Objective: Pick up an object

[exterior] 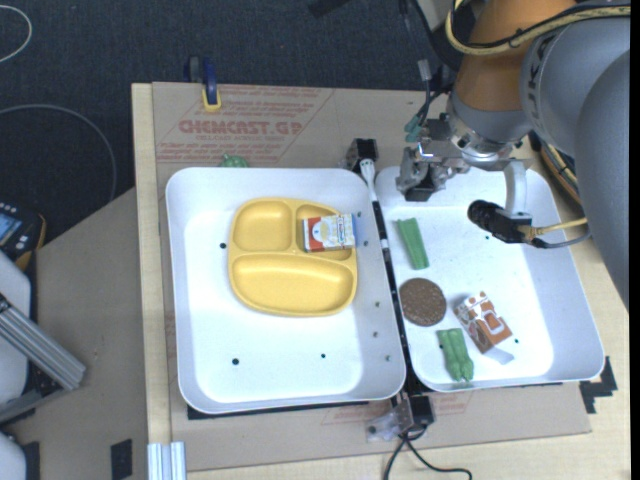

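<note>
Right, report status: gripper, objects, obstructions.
Gripper at right bin's far left corner, nothing visibly held. Green strip nearest, untouched. Brown disc beyond it.

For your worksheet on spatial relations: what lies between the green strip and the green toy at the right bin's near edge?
In the camera view, the brown disc lies between the green strip and green toy.

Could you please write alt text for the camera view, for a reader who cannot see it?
A grey robot arm reaches in from the right, its gripper at the far edge of the right bin, which holds a green strip, a brown disc, a small packet and a green toy. The left bin holds a yellow divided tray with a small carton in one compartment.
</note>
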`<control>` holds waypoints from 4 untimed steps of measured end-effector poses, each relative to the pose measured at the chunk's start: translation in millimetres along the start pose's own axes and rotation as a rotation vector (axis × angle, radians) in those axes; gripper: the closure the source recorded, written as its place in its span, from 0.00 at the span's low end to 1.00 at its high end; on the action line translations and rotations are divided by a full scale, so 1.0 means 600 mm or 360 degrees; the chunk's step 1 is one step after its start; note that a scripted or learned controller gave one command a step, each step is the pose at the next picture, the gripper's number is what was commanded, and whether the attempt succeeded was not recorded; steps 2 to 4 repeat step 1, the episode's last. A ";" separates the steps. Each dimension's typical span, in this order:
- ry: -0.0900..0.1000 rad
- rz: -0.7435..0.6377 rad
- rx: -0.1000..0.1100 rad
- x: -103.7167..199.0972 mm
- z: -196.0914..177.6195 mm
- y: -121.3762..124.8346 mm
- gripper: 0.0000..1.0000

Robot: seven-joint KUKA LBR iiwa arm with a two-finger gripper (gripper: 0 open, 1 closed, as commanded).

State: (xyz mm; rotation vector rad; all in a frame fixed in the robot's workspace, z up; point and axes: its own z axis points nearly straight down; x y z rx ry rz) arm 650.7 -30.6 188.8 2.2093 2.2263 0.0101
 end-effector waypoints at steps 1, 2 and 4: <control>0.0006 -0.0005 0.0007 0.148 -0.100 -0.083 1.00; 0.0006 -0.0005 0.0007 0.148 -0.100 -0.083 1.00; 0.0006 -0.0005 0.0007 0.148 -0.100 -0.083 1.00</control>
